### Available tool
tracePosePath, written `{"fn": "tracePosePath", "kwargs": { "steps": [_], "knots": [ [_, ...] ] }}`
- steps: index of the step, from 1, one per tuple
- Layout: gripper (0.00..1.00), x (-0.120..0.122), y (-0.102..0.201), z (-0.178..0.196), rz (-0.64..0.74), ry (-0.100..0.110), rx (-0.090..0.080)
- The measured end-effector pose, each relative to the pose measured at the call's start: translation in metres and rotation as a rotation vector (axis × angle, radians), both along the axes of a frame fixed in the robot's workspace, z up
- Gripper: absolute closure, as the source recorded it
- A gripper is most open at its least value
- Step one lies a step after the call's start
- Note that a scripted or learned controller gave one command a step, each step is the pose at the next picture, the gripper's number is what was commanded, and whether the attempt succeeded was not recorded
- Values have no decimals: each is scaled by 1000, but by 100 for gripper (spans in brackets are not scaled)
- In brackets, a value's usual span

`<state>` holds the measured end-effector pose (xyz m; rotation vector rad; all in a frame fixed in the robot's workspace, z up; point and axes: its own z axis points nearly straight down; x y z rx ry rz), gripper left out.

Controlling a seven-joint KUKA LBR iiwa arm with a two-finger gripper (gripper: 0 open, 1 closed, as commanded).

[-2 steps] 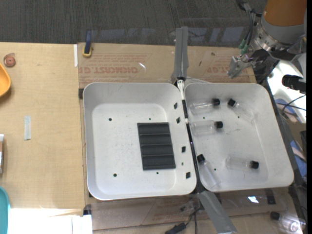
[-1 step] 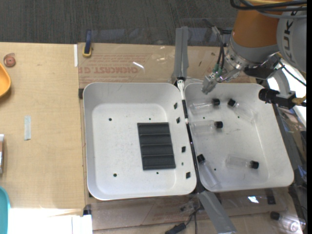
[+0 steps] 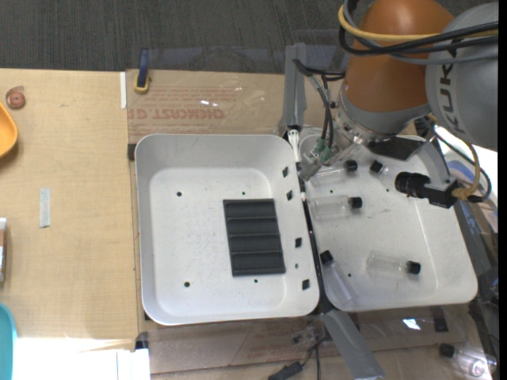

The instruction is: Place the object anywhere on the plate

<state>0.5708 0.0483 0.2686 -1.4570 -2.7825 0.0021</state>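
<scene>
A black ridged plate (image 3: 253, 237) lies flat in the middle of the left bin (image 3: 158, 212). Several clear vials with black caps lie in the right bin (image 3: 444, 252): one vial (image 3: 334, 205) near its left wall, another vial (image 3: 390, 265) toward the front, a third vial (image 3: 333, 271) at the front left corner. My gripper (image 3: 319, 153) hangs over the back left corner of the right bin, close to the wall between the bins, with a small green part at its tip. The wrist hides what lies under it.
Two small black caps (image 3: 375, 167) sit near the gripper in the right bin. Cardboard (image 3: 206, 105) lies behind the left bin. A wooden bench top (image 3: 63, 212) stretches to the left, with an orange object (image 3: 6, 133) at its edge.
</scene>
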Motion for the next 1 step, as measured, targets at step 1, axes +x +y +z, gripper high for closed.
{"fn": "tracePosePath", "kwargs": {
  "steps": [1],
  "knots": [
    [100,-20,54,-14,-234,1,-1]
  ]
}}
